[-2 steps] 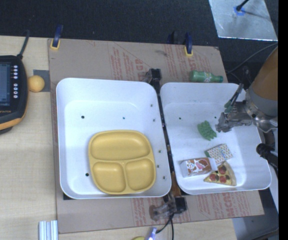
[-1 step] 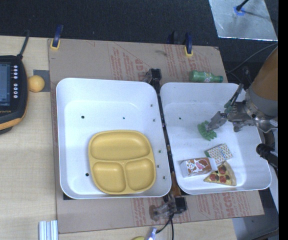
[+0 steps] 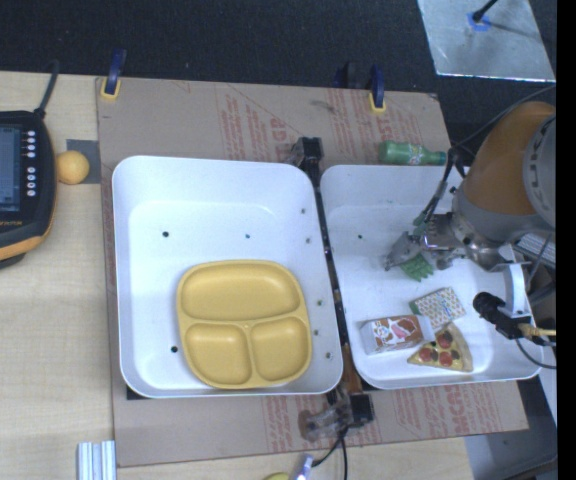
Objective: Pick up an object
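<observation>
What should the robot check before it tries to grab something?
1. Gripper is over the right bin: ok.
2. Green toy sits right under the gripper: ok.
3. Toy is between the fingers: cannot tell.
4. Other things to pick, pizza slice, small packet and checked card, lie apart from the gripper: ok.
5. Yellow tray is in the left bin, out of the way: ok.
</observation>
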Controlling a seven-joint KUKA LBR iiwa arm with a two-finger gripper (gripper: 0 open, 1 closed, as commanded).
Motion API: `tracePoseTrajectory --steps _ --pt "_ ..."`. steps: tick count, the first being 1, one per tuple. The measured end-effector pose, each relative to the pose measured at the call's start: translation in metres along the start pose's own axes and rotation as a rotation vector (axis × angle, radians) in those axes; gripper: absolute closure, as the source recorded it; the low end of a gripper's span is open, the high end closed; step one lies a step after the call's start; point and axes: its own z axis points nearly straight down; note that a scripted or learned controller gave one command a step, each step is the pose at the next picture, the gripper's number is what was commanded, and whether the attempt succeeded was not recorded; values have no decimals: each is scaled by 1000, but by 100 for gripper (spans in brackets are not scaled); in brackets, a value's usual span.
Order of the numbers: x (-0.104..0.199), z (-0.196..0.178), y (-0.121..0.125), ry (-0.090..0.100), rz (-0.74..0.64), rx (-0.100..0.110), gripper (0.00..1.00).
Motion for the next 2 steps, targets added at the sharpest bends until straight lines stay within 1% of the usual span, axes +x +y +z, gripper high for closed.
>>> tracePoseTrajectory --steps 1,2 --pt "-1 -11 1 -1 -2 0 100" --pt "90 -98 -9 1 1 -4 100"
